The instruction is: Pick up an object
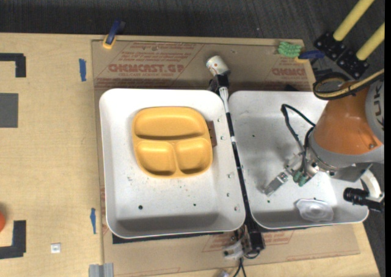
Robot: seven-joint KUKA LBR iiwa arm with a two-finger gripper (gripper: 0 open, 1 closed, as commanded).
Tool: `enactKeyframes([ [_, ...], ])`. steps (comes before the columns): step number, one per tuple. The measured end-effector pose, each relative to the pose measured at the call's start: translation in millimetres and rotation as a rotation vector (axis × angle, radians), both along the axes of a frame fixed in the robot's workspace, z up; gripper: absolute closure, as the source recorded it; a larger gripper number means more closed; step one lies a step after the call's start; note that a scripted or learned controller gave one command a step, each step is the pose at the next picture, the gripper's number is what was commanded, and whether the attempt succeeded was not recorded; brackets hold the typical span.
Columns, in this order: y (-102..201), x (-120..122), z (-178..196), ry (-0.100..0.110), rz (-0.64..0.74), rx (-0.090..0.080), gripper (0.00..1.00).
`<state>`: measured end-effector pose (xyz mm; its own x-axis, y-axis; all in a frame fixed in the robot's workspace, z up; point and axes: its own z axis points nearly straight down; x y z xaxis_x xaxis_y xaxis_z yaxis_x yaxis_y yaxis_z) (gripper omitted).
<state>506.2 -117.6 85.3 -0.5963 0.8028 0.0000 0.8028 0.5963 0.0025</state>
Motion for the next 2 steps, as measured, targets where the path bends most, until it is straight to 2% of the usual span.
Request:
enactKeyframes([
  [1, -11, -12, 62, -0.003, 0.285, -0.003, 0.00],
  [2, -44, 20, 68, -0.004, 0.561, -0.005, 0.00],
])
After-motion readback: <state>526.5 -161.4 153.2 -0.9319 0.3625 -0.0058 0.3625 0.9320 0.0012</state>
